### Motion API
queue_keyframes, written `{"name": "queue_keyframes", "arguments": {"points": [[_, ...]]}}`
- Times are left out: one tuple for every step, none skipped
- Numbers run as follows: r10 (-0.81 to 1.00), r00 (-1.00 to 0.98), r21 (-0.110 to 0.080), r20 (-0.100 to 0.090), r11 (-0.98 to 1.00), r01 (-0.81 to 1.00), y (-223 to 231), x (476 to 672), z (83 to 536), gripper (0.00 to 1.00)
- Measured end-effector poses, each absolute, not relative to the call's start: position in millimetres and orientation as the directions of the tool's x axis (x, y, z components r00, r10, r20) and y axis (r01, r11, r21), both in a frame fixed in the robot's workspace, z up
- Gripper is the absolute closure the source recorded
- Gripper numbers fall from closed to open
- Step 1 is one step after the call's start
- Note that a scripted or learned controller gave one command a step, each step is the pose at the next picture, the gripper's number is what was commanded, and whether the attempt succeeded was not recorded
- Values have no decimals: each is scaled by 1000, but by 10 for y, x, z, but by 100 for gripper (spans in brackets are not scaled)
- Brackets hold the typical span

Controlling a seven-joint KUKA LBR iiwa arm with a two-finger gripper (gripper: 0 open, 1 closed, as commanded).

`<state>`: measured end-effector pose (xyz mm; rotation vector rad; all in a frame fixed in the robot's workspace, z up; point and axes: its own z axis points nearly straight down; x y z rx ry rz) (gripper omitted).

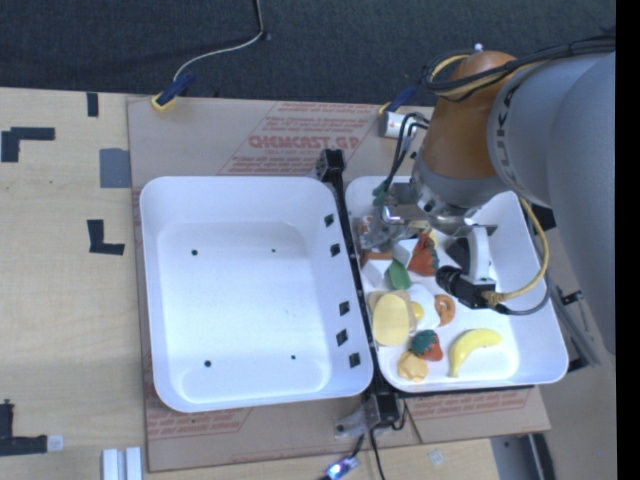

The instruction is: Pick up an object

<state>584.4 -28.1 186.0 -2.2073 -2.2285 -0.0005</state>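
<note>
Looming closest to the lens, the grey arm (570, 138) with its orange band (462, 118) reaches in from the right over the right bin.

On the far left, the desk (60, 298) carries black tape marks. A brown board (290, 138) printed with red lettering lies under both bins. The left bin (160, 268) sits on it, its white floor showing four small dark dots. A black divider strip (342, 258) runs between the two bins where their rims meet.

The right bin (535, 363) holds a cluster of toy foods along its left side. A pale yellow piece (391, 319) lies near the divider, with a green piece (399, 274) just above it and a red piece (424, 257) beside that. Lower down rest a red strawberry-like toy with a green top (427, 344), a small yellow lump (412, 367) and an orange curl (444, 309). A yellow banana (472, 348) lies to their right.

The pincer (395, 218) hangs low at the upper end of that cluster; whether it is clenched or released cannot be told.
</note>
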Motion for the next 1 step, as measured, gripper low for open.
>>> {"name": "queue_keyframes", "arguments": {"points": [[1000,-4,-6,1,4,1000,75,5383,1838,100]]}}
